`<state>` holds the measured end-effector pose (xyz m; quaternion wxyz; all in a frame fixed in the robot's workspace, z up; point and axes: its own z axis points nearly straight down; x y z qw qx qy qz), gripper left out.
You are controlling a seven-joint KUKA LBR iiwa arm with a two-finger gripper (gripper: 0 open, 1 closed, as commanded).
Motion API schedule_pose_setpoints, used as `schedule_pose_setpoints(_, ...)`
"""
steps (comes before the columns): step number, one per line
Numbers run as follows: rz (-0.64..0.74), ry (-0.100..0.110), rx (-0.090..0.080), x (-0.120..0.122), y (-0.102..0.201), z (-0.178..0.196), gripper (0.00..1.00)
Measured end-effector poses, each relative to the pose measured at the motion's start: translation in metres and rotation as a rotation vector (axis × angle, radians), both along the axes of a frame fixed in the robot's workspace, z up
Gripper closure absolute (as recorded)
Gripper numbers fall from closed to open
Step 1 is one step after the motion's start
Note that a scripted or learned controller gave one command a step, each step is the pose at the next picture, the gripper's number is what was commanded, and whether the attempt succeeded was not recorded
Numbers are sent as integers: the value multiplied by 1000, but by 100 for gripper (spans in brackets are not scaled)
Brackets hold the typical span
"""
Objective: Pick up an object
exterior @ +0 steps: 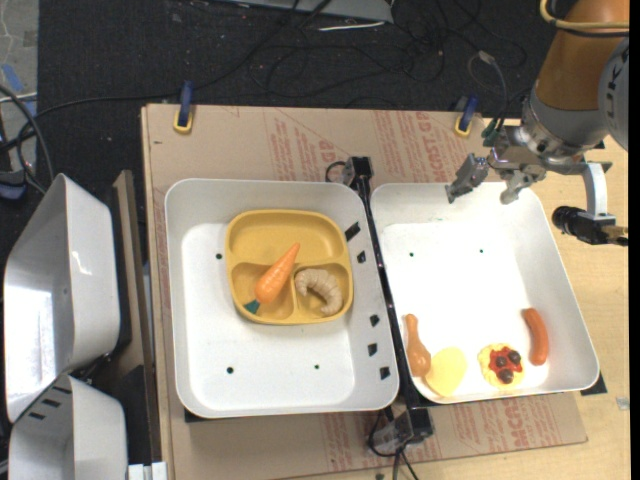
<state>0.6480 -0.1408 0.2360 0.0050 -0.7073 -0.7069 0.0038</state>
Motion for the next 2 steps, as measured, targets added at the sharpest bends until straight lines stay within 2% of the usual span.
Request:
schedule_pose_setpoints(1,2,-12,-2,2,0,8,0)
schedule_pose_setpoints(2,4,-8,-1,9,7,-48,0)
